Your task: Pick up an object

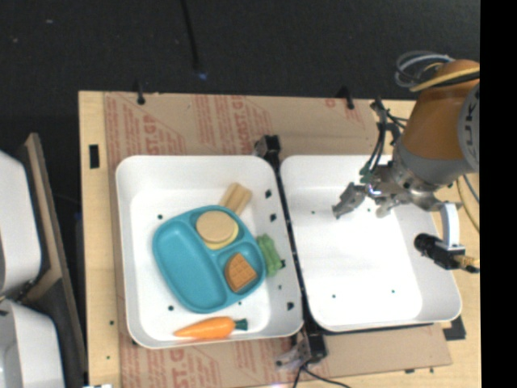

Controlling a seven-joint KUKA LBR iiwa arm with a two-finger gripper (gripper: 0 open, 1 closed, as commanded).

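The left bin point(145, 192) holds a blue divided plate point(187, 267) with a round tan biscuit point(218, 227) and a brown waffle piece point(240, 272) on it. A tan wooden block point(237, 196) pokes out behind the plate, and a green piece point(269, 255) lies at its right edge. An orange carrot point(210, 327) rests near the bin's front wall. My gripper point(365, 204) hangs over the back part of the right bin point(363, 297), far from all these things. Its fingers are spread open with nothing between them.
A black divider point(284, 217) runs between the two bins. The arm's orange band point(440, 115) and grey wrist stand over the right bin's back right corner. A black fitting point(436, 249) sticks out at the right bin's right rim.
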